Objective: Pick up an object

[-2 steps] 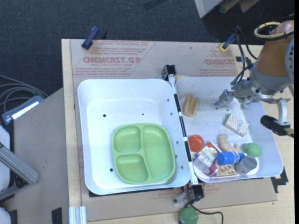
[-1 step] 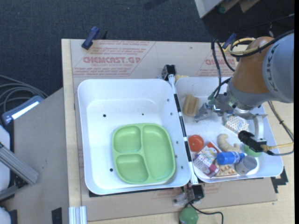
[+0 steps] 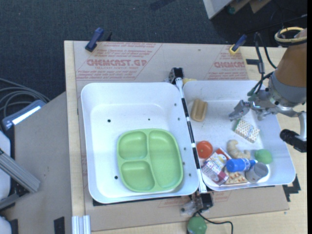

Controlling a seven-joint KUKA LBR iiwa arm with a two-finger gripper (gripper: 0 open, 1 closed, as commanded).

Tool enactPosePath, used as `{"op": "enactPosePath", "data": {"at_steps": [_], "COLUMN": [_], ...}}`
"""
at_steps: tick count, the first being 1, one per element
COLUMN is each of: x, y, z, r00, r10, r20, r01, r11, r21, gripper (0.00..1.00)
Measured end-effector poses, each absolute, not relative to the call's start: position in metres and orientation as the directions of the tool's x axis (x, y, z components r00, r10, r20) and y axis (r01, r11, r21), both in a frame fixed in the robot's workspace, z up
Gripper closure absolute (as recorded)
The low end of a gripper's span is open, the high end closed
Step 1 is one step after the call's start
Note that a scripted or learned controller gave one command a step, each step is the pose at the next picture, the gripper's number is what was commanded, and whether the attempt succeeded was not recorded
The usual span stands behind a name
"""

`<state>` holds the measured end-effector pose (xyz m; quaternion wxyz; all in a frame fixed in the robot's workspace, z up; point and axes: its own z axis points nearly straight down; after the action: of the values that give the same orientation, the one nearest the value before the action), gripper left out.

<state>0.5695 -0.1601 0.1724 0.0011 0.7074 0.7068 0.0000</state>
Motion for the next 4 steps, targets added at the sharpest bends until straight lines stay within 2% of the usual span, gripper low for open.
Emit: {"op": "enactPosePath", "data": {"at_steps": [1, 2, 3, 4], "x": [0.554, 0.588, 0.54, 0.543], "y": [-0.092, -0.184, -0.126, -0.092], "z": [0.165, 0.173, 0.164, 0.116], "r00": [-0.001, 0.001, -0.001, -0.001], "r10": [1.0, 1.0, 1.0, 1.0], "r20": [0.001, -0.003, 0.001, 0.001], "r01": [1.0, 1.0, 1.0, 1.0], "r11": [0.001, -0.001, 0.001, 0.001], "r21": [-0.002, 0.002, -0.001, -0.002], "gripper": [0.0, 0.0, 0.0, 0.0]}}
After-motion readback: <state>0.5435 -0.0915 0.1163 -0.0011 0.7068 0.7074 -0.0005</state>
